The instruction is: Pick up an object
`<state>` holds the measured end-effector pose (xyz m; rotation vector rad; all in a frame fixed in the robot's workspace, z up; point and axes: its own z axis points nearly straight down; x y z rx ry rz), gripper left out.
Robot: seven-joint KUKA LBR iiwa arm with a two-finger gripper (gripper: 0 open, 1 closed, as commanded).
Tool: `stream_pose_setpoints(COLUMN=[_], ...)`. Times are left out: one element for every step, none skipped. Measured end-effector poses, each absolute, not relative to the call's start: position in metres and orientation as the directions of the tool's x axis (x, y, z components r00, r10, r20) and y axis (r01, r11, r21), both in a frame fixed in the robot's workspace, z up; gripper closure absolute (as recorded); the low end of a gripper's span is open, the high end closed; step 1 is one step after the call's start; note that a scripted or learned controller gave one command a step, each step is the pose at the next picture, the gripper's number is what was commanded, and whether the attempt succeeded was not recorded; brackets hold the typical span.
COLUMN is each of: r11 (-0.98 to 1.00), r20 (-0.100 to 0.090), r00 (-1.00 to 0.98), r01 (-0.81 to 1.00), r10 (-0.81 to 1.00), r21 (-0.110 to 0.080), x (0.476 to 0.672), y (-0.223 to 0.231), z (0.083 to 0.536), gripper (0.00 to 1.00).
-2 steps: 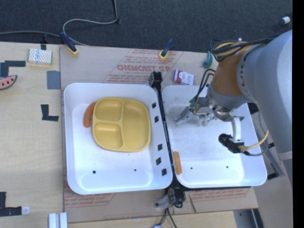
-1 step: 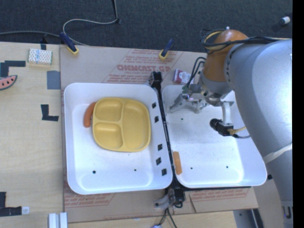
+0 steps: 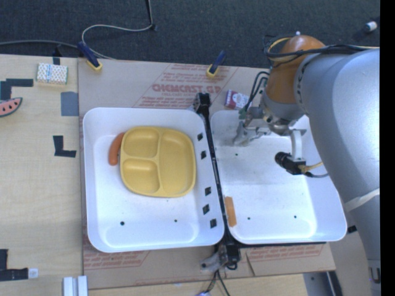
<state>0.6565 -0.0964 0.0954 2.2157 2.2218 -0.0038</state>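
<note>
A brown cardboard sheet (image 3: 179, 88) covers most of the pale wooden table (image 3: 37, 184), and the two white bins, the left bin (image 3: 99, 227) and the right bin (image 3: 321, 217), sit side by side on it. Black tape strips (image 3: 62, 147) and a small patterned block (image 3: 52, 73) lie near the table's left edge.

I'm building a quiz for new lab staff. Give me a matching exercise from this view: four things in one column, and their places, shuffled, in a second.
Things:
1. yellow divided plate
2. orange hot dog
3. small orange piece
4. end effector

Places:
A. right bin, along its left wall near the front
B. over the right bin's far left part
C. middle of the left bin
D. left bin, tucked against the plate's left edge

Pairs: 1-C, 2-D, 3-A, 4-B
</note>
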Motion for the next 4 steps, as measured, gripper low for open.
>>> stream_pose_setpoints(r11=[0.003, 0.004, 0.004, 0.001], r20=[-0.004, -0.007, -0.007, -0.002], r00=[-0.003, -0.004, -0.004, -0.001], r01=[1.0, 1.0, 1.0, 1.0], r10=[1.0, 1.0, 1.0, 1.0], r21=[0.0, -0.001, -0.001, 0.002], x=[0.656, 0.656, 0.656, 0.621], y=[-0.096, -0.096, -0.096, -0.097], z=[0.095, 0.104, 0.104, 0.086], gripper=[0.0, 1.0, 0.0, 0.0])
